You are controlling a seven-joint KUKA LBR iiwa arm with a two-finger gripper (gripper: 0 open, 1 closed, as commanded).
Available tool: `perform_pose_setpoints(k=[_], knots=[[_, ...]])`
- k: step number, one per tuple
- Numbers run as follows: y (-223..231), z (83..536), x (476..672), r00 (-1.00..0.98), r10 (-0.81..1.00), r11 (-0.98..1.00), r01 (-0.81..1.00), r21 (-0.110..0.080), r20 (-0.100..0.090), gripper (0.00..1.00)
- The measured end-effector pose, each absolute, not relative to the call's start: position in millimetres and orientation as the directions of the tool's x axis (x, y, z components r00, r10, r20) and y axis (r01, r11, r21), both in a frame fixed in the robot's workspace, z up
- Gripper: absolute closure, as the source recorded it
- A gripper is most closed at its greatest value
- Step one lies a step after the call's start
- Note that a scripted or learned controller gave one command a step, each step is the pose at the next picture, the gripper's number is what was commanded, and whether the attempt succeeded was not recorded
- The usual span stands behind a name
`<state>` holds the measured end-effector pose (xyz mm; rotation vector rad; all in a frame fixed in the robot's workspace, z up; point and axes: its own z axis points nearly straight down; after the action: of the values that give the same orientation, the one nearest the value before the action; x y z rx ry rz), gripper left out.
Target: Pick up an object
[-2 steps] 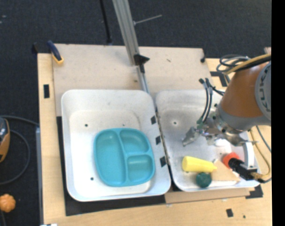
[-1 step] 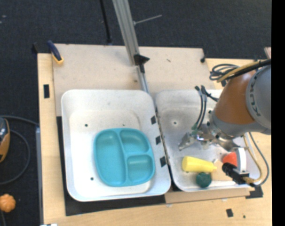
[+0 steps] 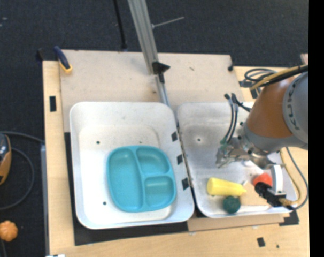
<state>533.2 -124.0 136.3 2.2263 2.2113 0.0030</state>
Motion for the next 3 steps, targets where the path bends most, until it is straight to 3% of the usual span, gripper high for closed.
perform_pose_setpoints(k=[2, 3], knots=[[-125, 240, 544.6, -0.004, 1.0, 0.004, 1.0, 0.007, -0.002, 1.0], [-126, 269, 546.0, -0.004, 1.0, 0.004, 1.0, 0.005, -0.002, 1.0]])
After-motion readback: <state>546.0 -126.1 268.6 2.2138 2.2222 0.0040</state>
